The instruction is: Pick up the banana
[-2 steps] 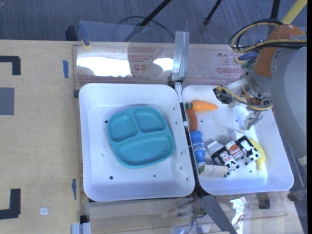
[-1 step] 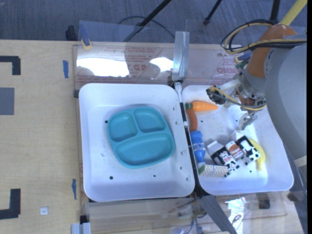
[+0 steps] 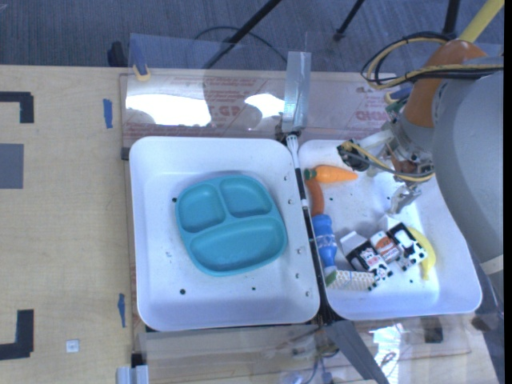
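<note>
The banana is a yellow curve lying in the right bin near its right wall, partly covered by a black-and-white patterned box. My gripper hangs over the upper middle of the same bin, up and to the left of the banana and apart from it. The grey arm with its orange band comes in from the upper right and hides the bin's far right corner.
In the right bin there are also a carrot, an orange piece and a blue bottle along the left wall, plus a small red-and-black pack. The left bin holds a blue divided plate.
</note>
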Controlling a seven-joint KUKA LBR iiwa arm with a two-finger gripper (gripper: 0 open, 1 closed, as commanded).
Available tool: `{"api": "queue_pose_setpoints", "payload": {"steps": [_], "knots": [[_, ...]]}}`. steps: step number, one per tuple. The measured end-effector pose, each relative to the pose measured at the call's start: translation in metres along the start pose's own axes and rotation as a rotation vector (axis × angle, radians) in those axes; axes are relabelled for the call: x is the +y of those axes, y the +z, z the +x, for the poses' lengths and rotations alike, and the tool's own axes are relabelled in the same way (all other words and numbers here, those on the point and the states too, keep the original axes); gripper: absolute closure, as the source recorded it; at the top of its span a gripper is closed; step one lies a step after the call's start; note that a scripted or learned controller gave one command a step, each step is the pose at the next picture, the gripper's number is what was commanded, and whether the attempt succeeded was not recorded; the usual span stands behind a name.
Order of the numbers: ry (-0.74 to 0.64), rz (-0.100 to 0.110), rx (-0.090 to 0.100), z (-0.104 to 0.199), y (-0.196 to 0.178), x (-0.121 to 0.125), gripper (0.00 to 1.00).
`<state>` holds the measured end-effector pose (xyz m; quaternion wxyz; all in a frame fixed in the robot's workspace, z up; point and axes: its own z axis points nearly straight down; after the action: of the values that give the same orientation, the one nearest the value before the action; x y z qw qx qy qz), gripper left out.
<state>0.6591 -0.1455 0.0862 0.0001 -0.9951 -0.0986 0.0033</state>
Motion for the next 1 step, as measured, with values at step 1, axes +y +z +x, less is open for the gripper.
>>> {"api": "queue_pose_setpoints", "payload": {"steps": [1], "knots": [[0.004,0.001,0.001,0.0000,0.0001,-0.0001,0.00]]}}
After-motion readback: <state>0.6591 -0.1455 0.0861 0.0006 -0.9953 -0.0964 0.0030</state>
